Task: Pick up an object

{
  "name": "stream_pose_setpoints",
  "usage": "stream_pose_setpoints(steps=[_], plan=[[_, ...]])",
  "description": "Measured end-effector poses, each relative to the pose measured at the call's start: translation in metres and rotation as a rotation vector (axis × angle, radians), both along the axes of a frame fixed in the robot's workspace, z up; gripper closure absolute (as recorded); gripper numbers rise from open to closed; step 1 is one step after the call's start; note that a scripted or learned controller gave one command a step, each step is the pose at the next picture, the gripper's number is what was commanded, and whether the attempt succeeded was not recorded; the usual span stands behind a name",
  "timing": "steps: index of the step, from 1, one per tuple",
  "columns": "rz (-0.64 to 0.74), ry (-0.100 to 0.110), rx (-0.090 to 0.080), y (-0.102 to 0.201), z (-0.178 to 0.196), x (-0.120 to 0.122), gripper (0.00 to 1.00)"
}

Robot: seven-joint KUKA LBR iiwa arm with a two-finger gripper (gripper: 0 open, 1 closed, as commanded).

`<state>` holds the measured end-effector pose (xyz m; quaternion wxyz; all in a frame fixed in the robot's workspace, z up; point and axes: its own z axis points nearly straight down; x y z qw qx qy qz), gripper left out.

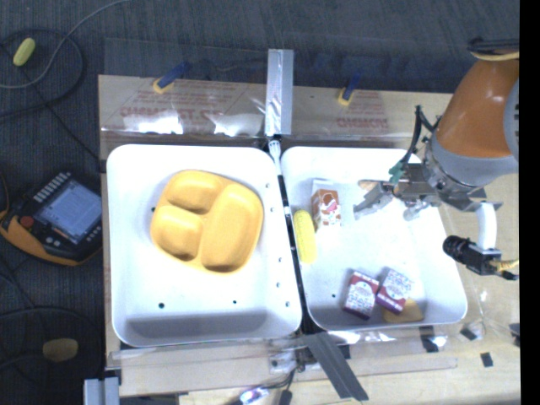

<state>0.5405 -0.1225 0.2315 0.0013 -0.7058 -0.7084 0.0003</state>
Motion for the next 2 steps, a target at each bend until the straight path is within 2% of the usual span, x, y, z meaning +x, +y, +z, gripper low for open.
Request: stream_pose_setpoints(steps=[1, 2], plan=[[-0.103, -0.03, -0.003, 0.003, -0.113, 0.035, 0.0], [-0.006, -0.018, -0.005, 0.023, -0.139, 0.098, 0.0]])
